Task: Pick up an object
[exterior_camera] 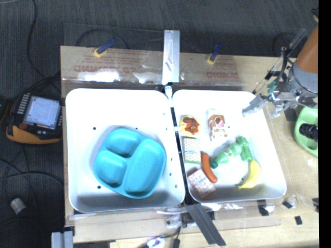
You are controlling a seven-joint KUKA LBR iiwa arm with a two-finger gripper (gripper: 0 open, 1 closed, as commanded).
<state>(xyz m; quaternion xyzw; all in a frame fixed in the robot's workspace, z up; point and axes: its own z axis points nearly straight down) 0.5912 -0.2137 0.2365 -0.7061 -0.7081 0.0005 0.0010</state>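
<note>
The right bin (275,154) holds several small things: a yellow banana (252,175), a green toy vegetable (234,152), a red-orange sausage (209,167), a packet with a red picture (189,124), a white and orange packet (217,127), a pale packet (191,150) and a pink-white packet (200,183). My gripper (264,109) hangs over the bin's far right corner, above and right of the white and orange packet. It is open, and nothing sits between its fingers. The arm's orange band (312,50) is at the right edge.
A blue divided plate (132,161) lies in the left bin (77,138). A green object (309,130) rests on the bench right of the right bin, close to the arm. A handheld device (37,115) lies on the floor at far left.
</note>
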